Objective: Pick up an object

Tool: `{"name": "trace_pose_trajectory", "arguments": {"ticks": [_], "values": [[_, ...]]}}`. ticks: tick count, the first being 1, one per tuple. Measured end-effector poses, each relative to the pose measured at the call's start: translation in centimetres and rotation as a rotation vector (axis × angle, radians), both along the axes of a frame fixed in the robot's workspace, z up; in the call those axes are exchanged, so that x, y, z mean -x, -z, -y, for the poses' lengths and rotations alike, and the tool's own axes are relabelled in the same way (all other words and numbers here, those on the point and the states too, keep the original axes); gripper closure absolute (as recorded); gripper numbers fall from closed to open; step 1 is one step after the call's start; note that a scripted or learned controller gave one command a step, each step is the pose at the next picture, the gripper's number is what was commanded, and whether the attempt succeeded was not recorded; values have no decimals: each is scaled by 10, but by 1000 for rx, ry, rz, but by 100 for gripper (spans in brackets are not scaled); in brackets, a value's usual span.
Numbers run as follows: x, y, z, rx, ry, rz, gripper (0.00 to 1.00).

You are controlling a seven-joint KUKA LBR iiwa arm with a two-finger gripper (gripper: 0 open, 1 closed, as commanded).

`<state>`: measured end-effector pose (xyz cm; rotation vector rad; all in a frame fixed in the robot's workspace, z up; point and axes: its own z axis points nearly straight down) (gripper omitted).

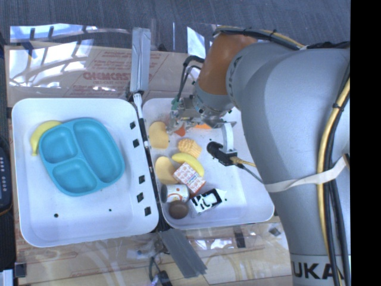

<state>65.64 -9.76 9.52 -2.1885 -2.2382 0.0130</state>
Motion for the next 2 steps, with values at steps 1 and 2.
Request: {"name": "trace_pose_trajectory", "arguments": {"ticks": [1, 2], "values": [[-1, 3, 24, -2, -38, 8, 100], [-3, -99, -75, -1, -53, 18, 100]]}}
